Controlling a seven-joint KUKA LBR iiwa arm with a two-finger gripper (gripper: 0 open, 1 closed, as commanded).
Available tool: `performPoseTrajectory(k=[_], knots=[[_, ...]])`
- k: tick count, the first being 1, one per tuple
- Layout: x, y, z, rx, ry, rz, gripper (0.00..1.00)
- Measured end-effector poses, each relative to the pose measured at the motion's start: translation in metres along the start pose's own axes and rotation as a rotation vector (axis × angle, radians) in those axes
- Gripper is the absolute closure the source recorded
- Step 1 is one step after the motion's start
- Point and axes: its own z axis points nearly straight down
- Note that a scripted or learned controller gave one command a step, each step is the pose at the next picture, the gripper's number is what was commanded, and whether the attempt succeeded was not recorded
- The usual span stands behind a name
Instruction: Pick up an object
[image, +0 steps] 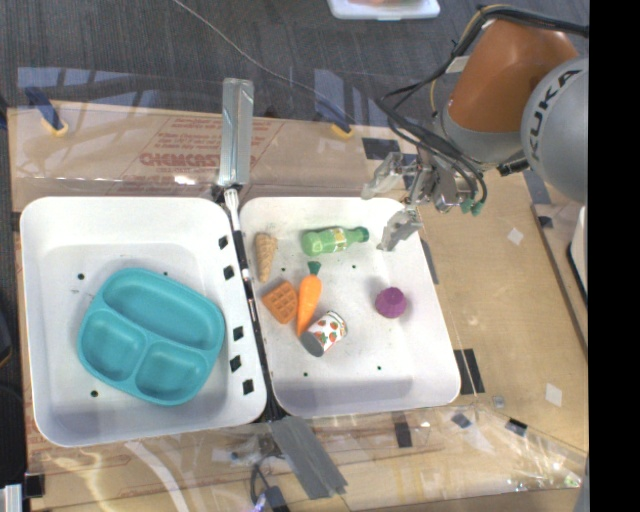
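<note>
White right bin (425, 375) with carrot (309, 297), green bottle (334, 240); teal tray (150, 335) left; claw (398, 232) apparently apart, empty.

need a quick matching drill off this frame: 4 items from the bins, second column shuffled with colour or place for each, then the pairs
Things:
1. divided plate
2. bottle
3. ball
4. carrot

Descriptions:
A. purple, right side of the right bin
B. orange with a green top, middle of the right bin
C. teal, lying in the left bin
D. green, on its side near the right bin's far wall

Pairs: 1-C, 2-D, 3-A, 4-B
</note>
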Motion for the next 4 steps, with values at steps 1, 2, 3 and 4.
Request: performPoseTrajectory(k=[1,2,3,4], knots=[[0.070,-0.013,0.032,-0.001,0.004,0.028,0.00],[0.082,-0.010,0.142,0.001,-0.002,0.045,0.00],[0.079,-0.008,0.130,0.002,-0.007,0.036,1.00],[0.083,0.031,0.143,-0.002,0.003,0.358,1.00]])
